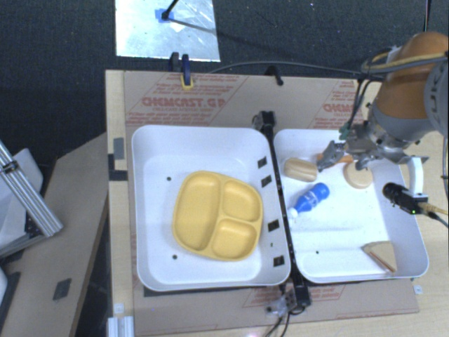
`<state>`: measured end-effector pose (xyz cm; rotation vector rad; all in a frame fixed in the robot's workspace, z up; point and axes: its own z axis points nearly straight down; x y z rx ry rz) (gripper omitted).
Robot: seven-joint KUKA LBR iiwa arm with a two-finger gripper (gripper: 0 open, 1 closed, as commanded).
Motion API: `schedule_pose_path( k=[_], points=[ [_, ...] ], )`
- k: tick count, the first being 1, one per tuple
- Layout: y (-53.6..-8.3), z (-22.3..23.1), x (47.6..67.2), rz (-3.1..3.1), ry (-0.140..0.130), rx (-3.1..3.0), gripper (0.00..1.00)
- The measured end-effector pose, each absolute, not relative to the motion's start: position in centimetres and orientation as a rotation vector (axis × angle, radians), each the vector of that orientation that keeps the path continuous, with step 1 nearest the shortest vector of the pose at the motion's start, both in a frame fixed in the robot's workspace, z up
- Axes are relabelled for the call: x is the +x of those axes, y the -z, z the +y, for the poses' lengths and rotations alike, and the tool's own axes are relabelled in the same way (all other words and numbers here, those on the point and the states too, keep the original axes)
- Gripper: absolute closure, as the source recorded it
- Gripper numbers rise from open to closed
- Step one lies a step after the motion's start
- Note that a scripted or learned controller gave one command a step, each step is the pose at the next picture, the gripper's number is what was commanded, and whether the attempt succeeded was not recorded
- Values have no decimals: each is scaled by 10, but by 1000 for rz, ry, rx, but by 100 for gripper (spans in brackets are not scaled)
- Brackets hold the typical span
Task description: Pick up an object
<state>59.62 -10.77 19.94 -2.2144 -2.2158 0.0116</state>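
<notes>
- Gripper (345, 157) over the far part of the right bin (403, 258), hanging from the grey arm (407, 111) with its orange band, reaching in from the right
- Fingers spread apart, one toward the left, one toward the right, nothing seen between them
- Tan bread-roll shape (300, 168) lying in the right bin's far left part, just left of the gripper, apparently not touched
- Round beige disc (359, 176) just right of the gripper, near the bin's far side
- Blue bottle (309, 197) with a white cap, lying tilted, nearer than the roll, close to the divide between the bins
- Brown wedge (379, 254) in the near right corner of the right bin, well apart from the gripper
- Yellow divided plate (217, 215) with three compartments, lying in the middle of the left bin (158, 153)
- Both bins side by side on a brown printed board (210, 97) on the bench
</notes>
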Motion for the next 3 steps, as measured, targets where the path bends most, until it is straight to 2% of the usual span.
schedule_pose_path(
  k=[1, 2, 3],
  points=[
    [-206, -108, 599, -2225, 1, -2219, 0],
    [-164, -107, 602, -2222, -2, -2218, 0],
    [-103, -109, 597, -2220, -4, -2217, 0]
  ],
)
